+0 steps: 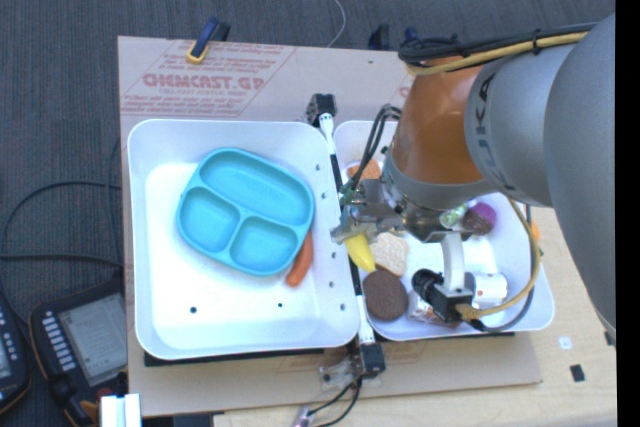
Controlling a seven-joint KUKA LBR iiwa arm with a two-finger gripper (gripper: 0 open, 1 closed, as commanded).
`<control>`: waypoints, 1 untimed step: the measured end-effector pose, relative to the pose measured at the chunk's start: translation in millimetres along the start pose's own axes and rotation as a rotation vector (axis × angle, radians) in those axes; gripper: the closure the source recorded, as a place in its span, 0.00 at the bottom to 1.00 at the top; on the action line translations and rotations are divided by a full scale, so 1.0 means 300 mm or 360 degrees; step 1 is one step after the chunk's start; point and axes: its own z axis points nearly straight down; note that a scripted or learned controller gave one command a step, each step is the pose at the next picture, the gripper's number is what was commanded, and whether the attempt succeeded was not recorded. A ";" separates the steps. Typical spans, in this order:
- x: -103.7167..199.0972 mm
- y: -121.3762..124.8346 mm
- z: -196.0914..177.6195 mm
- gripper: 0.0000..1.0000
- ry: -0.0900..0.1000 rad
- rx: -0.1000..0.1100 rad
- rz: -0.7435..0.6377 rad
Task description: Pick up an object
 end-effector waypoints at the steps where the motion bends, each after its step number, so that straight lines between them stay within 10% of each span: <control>1: 0.000 0.002 -0.032 1.00 -0.0001 0.0001 -0.0001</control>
